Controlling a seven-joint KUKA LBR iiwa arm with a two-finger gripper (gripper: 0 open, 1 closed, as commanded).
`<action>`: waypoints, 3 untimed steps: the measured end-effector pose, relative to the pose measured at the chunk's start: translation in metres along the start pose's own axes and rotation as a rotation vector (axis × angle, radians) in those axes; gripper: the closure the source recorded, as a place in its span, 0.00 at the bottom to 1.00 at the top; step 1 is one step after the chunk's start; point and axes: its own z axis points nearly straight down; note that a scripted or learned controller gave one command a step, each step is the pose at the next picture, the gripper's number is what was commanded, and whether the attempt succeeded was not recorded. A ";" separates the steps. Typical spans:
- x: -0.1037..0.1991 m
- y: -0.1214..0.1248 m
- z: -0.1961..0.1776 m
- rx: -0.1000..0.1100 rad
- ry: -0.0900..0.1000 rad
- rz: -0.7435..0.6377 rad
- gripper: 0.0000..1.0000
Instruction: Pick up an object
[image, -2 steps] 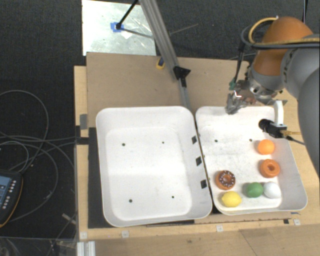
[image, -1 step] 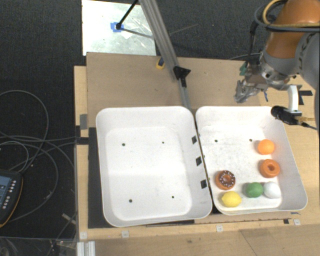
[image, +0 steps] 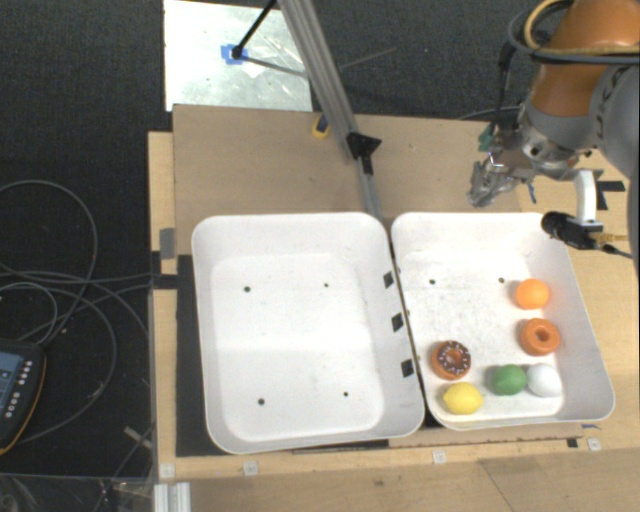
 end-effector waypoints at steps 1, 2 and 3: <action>0.060 -0.014 0.004 0.004 0.004 -0.007 1.00; 0.109 -0.035 0.014 0.006 0.003 -0.006 1.00; 0.160 -0.058 -0.001 0.004 0.004 -0.007 1.00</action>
